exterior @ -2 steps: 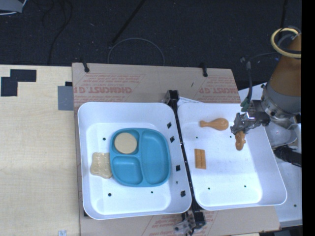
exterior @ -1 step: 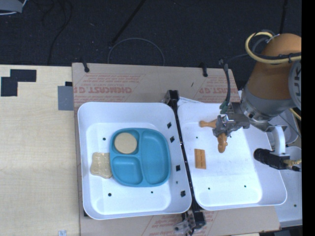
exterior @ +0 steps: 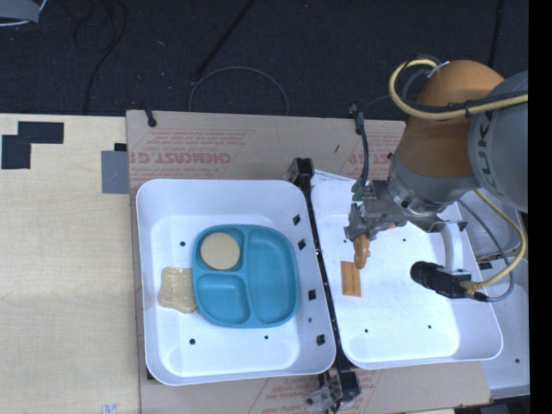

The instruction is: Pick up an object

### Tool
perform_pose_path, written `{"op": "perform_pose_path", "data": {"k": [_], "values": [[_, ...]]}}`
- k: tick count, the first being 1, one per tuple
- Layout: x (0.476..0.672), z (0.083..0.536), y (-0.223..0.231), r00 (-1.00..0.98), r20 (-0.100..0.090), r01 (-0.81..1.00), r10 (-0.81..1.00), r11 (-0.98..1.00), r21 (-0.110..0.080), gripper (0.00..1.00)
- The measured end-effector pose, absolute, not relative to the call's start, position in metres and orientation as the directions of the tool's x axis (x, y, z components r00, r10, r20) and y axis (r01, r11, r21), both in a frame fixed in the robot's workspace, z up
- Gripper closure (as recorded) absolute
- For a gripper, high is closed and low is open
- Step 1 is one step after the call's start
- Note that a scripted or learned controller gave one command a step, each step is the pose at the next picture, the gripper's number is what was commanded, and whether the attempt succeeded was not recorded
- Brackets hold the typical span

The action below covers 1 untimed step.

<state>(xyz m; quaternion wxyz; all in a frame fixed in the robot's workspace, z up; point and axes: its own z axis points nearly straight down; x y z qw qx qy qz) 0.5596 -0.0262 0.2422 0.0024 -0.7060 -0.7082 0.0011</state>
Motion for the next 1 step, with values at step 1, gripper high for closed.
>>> {"op": "perform_pose_path", "data": {"k": [1], "values": [[0.5589, 0.2484, 0.0272, -0.005, 0.002, 1.0, 1.0, 0.005, -0.003, 1.0]]}}
